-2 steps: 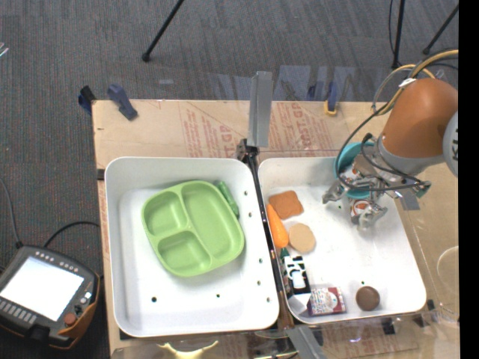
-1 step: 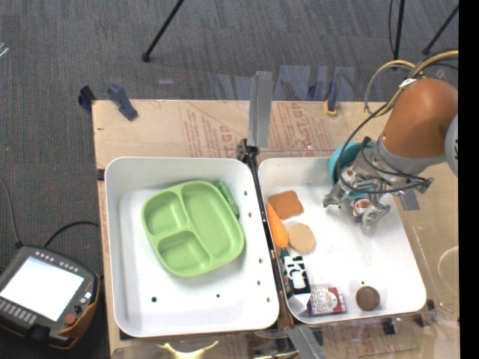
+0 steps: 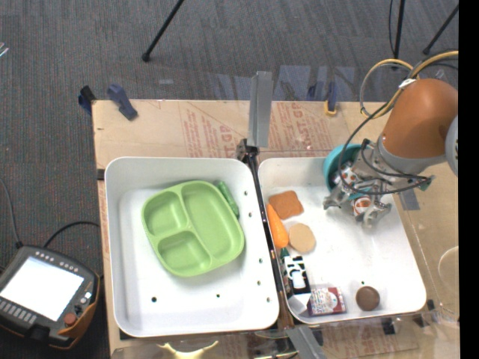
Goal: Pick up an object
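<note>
My gripper (image 3: 353,209) hangs low over the upper right part of the right bin (image 3: 389,264), its two fingers spread apart and open, with nothing clearly held between them. A teal bowl-like object (image 3: 332,164) lies just behind it, partly hidden by the wrist. To the gripper's left lie a brown-orange square slice (image 3: 286,204), an orange carrot (image 3: 278,229) and a tan round disc (image 3: 302,238). Near the bin's front edge are a black-and-white item (image 3: 297,272), a red-and-white packet (image 3: 326,301) and a brown ball (image 3: 367,298).
The left bin (image 3: 127,298) holds a green divided plate (image 3: 193,227) with a green utensil (image 3: 229,198) at its upper right edge. A metal divider (image 3: 260,118) stands between the bins at the back. A teach pendant (image 3: 45,294) sits at the lower left, off the bench.
</note>
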{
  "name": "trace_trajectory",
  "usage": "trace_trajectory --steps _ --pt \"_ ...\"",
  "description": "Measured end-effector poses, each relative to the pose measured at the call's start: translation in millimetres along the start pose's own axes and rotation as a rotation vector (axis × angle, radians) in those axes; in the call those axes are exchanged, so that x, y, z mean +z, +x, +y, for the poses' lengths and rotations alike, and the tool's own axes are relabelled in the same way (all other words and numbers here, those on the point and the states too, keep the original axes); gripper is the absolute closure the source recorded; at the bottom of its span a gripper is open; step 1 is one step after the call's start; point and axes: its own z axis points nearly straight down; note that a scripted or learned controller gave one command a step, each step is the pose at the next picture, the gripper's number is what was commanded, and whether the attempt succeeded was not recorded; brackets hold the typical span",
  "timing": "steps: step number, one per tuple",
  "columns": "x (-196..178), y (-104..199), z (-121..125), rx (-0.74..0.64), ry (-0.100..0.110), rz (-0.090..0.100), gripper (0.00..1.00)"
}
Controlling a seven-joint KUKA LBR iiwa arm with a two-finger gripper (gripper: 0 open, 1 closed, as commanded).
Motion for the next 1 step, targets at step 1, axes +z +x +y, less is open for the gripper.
trace_trajectory --steps 1 --pt "-11.0 -1.8 -0.8 0.005 0.004 -0.008 1.0"
